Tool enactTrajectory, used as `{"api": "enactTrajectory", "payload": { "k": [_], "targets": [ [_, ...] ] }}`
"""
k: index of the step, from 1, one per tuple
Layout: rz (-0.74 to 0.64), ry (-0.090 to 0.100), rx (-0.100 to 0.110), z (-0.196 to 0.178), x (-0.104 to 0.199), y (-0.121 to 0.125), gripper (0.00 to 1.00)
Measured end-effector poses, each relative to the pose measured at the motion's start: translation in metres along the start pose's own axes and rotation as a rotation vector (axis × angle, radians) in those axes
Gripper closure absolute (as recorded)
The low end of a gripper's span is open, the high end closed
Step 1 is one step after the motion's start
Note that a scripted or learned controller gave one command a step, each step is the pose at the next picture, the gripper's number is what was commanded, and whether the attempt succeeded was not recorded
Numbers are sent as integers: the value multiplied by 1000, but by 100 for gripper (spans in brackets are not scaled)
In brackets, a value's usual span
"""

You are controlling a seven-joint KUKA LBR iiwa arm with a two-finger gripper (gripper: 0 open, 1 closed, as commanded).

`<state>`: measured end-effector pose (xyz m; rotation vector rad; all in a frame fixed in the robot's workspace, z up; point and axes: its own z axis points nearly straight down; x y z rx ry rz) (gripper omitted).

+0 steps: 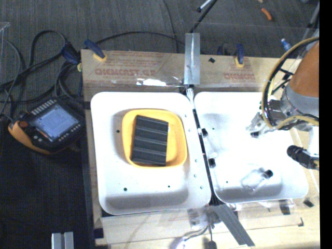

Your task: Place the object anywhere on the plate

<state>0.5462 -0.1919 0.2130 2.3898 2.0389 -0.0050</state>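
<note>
A yellow square plate (179,139) lies in the middle of the left bin (104,139). A dark grey ribbed block (150,140) rests flat on the plate, wholly inside its rim. In the right bin (228,113), near the front wall, lies a small translucent item with a black tip (257,177). My gripper (259,126) hangs over the right side of the right bin, behind and above that small item and apart from it. It is far from the plate, and I see nothing held in it.
The grey arm with its orange band (314,71) and looped cables comes in over the right bin's far right corner. A black part (301,157) juts in at the right edge. A handheld control pendant (49,126) lies on the floor to the left.
</note>
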Motion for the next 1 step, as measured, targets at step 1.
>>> {"api": "enactTrajectory", "payload": {
  "k": [1],
  "targets": [
    [0, 0, 0, 0, 0, 0, 0]
  ]
}}
